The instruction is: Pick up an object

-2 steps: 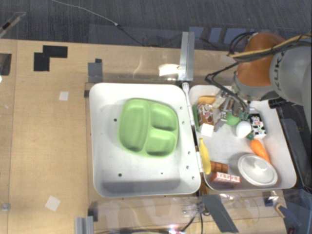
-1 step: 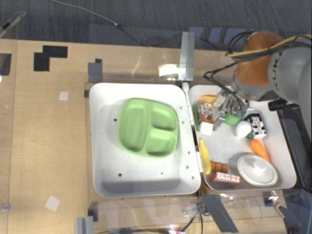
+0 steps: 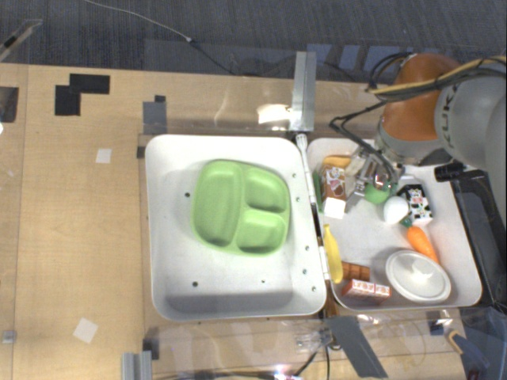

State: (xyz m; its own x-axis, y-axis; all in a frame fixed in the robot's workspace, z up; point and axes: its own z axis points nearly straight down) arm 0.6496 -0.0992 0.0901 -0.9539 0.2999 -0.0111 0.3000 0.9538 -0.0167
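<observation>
Camera view: tool (image 3: 363,182) low over right bin (image 3: 467,287) clutter; finger state unclear, items beneath partly hidden.

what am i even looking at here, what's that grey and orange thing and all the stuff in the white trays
It is a robot arm, photographed from one camera fixed above a bench. It reaches in from the right. Its tool hangs over the right bin, among small items: a white egg, an orange carrot, a white bowl, a yellow banana and a small box. The left bin holds a green divided plate. Whether the tool grips anything is unclear.
</observation>
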